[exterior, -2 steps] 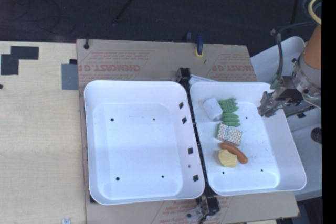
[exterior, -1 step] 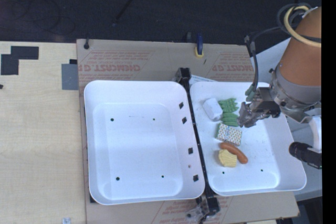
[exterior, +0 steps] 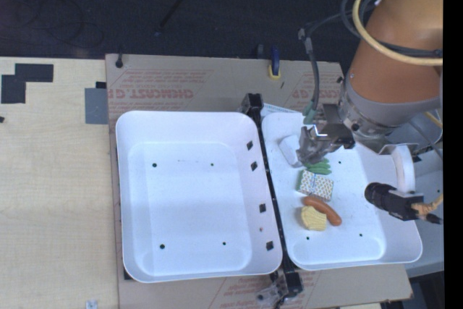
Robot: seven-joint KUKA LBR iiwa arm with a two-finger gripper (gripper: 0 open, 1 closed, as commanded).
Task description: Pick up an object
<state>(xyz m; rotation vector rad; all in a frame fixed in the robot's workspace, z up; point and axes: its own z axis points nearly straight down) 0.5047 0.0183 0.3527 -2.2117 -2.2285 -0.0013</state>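
Camera view, slant down on bench. Right bin (exterior: 362, 254) holds five small things, all bunched in its left half.

- Checked block (exterior: 316, 185): flat, squarish, pale with a fine green-and-white pattern, lying tilted near mid-bin.
- Green piece (exterior: 322, 168): small, dark green, touching the block's far edge. Shape too small to make out.
- White lump (exterior: 289, 150): rounded, pale, hard to separate from the bin floor. It lies near the bin's left wall, just beside the gripper.
- Sausage (exterior: 326, 211): orange-red, short rod, lying on a diagonal just below the block.
- Yellow piece (exterior: 312, 219): pale yellow, chunky, touching the sausage's left end.

Gripper (exterior: 312, 153) is low over the right bin, between the white lump and the green piece, its tip just above the green piece. Cannot tell whether it is parted or closed, nor whether it grips anything. Arm (exterior: 398, 47) comes in from the right.

Left bin (exterior: 188, 192): white floor with a few small dark dots. Both bins sit on a brown cardboard sheet (exterior: 188, 87).
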